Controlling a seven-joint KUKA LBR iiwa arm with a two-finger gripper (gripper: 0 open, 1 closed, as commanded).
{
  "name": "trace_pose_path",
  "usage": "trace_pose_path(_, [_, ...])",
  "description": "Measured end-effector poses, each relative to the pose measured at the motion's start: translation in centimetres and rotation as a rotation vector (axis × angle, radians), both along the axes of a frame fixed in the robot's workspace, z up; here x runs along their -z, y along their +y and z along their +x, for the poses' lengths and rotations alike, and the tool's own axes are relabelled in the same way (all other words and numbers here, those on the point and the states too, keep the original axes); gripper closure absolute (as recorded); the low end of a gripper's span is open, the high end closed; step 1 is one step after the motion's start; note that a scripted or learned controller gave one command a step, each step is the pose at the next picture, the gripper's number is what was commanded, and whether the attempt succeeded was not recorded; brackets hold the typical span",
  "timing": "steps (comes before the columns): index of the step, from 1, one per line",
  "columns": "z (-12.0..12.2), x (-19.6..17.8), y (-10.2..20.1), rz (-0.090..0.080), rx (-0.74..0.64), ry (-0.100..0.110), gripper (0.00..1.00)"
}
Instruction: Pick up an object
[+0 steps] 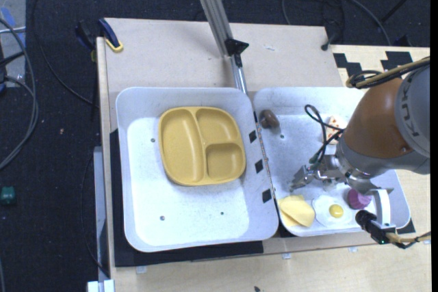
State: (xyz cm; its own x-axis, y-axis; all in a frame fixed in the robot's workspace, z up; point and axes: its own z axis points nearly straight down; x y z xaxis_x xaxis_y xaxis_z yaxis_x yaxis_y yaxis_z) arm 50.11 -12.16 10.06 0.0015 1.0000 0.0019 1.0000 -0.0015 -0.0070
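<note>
Camera view — gripper (301, 180) low in right bin (294, 126), jaw state unclear; yellow wedge (297, 211) just below — may close on nothing.

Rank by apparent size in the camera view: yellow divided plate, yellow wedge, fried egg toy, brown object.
1. yellow divided plate
2. yellow wedge
3. fried egg toy, close to the wedge, so unsure
4. brown object
</note>
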Motion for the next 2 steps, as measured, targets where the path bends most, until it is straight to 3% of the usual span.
trace_pose_path(1, [0.2,-1.4,0.0,-0.001,0.001,-0.006,1.00])
trace_pose_path(2, [-0.2,-7.6,-0.1,-0.003,-0.003,-0.012,1.00])
